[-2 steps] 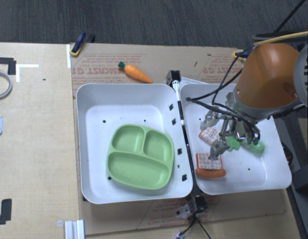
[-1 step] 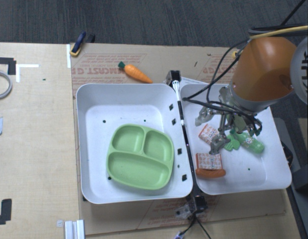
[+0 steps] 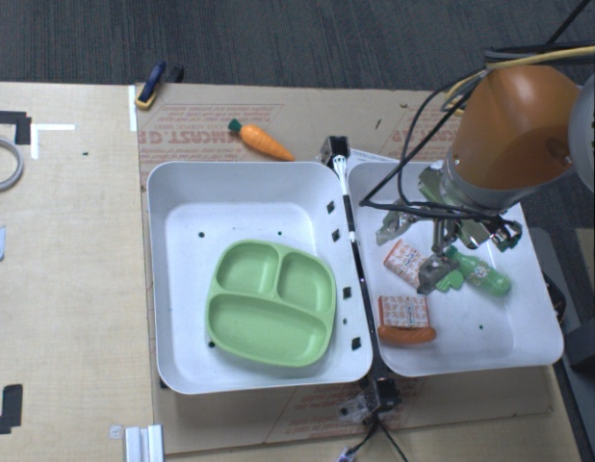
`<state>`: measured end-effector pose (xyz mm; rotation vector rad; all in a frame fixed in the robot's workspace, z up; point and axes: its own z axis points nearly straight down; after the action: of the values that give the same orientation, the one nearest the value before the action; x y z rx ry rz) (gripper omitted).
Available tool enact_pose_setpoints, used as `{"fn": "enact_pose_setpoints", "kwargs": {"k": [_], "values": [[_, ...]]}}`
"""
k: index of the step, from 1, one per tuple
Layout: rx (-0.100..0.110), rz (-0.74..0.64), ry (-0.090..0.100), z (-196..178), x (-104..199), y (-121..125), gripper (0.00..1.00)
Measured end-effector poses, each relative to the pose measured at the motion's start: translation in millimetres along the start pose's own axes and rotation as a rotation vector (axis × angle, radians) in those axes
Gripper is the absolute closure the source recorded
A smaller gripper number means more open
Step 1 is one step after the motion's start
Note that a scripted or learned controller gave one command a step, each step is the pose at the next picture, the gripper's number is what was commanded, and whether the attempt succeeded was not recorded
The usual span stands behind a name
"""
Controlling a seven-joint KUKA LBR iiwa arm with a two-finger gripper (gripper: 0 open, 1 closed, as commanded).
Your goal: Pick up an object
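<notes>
The green bottle (image 3: 478,274) lies on its side in the right bin (image 3: 529,340), with the tool (image 3: 438,275) right at its left end, low over the bin floor. Whether the tool is open or closed I cannot tell.

A grab at the bottle's end could roll it away or pinch only its tip. The patterned packet (image 3: 403,260) sits just beside the tool and could get nudged or caught instead. A second packet (image 3: 403,310) and a sausage (image 3: 406,335) lie nearer the front. The left bin (image 3: 172,258) holds a green divided plate (image 3: 271,302); a toy carrot (image 3: 262,141) rests on the worktop (image 3: 66,306) behind.
</notes>
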<state>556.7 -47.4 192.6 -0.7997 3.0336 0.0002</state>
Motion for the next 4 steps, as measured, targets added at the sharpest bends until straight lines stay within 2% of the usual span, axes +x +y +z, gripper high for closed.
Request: {"fn": "enact_pose_setpoints", "kwargs": {"k": [1, 2, 3, 4], "values": [[-0.001, -0.119, 0.002, 0, 31, 13, 0.0], [0.003, -0.349, -0.002, 96, 64, -25, 0.0], [0.002, -0.026, -0.004, 96, 38, -37, 0.0], [0.011, -0.284, -0.011, 95, 50, -23, 0.0]]}}
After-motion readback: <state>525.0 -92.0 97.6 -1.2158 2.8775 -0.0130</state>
